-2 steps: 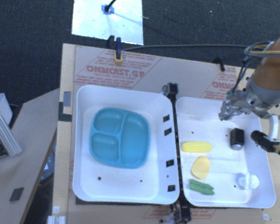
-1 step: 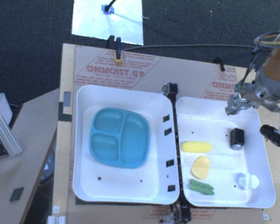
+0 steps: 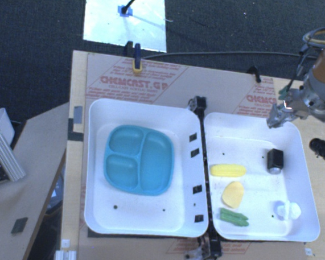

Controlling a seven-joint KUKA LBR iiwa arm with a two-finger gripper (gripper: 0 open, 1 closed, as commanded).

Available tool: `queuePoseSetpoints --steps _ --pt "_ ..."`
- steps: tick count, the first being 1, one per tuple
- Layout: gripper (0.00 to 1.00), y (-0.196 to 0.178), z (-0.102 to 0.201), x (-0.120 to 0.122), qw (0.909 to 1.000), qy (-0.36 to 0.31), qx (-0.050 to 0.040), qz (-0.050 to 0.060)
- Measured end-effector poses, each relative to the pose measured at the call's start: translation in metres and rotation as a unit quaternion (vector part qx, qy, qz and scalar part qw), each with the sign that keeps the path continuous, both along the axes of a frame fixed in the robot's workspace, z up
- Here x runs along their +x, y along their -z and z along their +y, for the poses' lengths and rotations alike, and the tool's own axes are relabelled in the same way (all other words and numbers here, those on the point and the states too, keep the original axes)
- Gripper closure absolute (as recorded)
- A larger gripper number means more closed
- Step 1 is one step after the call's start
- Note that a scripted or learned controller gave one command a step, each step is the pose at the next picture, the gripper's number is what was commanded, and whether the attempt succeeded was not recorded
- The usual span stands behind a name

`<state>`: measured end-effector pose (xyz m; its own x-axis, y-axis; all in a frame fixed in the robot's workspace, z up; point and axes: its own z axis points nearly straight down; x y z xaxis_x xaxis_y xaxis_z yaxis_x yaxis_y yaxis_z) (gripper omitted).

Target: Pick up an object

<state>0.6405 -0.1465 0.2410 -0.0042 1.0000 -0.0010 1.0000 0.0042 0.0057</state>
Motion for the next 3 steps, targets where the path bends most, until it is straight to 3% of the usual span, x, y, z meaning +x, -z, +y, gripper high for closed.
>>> queuePoseSetpoints --steps 3 --pt "1.0 0.022 0.15 -0.053 1.0 -0.003 0.0017 0.003"
